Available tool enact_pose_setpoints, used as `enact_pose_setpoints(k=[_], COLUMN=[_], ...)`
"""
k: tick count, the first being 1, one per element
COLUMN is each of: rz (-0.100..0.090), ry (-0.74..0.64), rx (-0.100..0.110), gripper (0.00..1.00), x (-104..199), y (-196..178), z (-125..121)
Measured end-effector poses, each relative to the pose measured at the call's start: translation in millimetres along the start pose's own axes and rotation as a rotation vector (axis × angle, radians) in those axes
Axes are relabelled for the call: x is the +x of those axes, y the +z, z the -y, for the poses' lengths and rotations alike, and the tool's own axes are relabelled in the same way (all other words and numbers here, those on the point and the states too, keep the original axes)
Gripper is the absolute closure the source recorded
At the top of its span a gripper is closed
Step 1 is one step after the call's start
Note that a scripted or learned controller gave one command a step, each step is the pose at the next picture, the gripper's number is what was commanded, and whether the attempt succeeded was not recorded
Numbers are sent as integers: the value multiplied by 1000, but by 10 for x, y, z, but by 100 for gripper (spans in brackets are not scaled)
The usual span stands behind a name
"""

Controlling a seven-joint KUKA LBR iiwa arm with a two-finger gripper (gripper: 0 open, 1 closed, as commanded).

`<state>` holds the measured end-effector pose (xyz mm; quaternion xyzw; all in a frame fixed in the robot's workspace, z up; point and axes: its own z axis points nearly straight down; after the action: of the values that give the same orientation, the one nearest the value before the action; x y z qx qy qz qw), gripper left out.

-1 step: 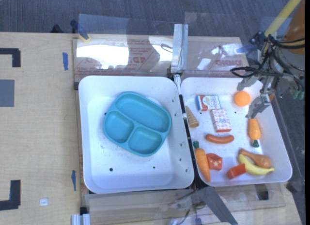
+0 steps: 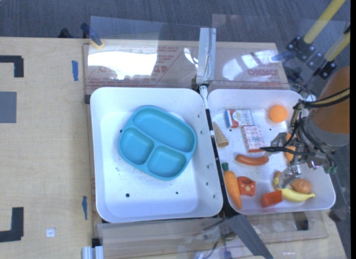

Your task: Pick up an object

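The right bin holds several toy foods: an orange ball, a red, white and blue carton, a red and white box, a tan cone, a sausage, a carrot, a red pepper piece, a red chunk, a banana and a brown-orange piece. My gripper hangs low at the bin's right side, just above and left of the banana and the brown-orange piece. Cables and the wrist hide part of an orange item.
The left bin holds a blue three-compartment plate. A metal divider post and clear panels stand behind the bins. Yellow and black struts rise at the far right. The wooden bench extends to the left.
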<state>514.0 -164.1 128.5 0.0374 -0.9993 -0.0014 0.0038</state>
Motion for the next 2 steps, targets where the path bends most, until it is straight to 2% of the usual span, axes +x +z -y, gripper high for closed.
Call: enact_pose_setpoints(k=[1, 2], rz=[28, 39], ry=[120, 115], rx=[8, 11], gripper=[0, 0], x=[-626, -604], y=[330, 302], z=[-366, -625])
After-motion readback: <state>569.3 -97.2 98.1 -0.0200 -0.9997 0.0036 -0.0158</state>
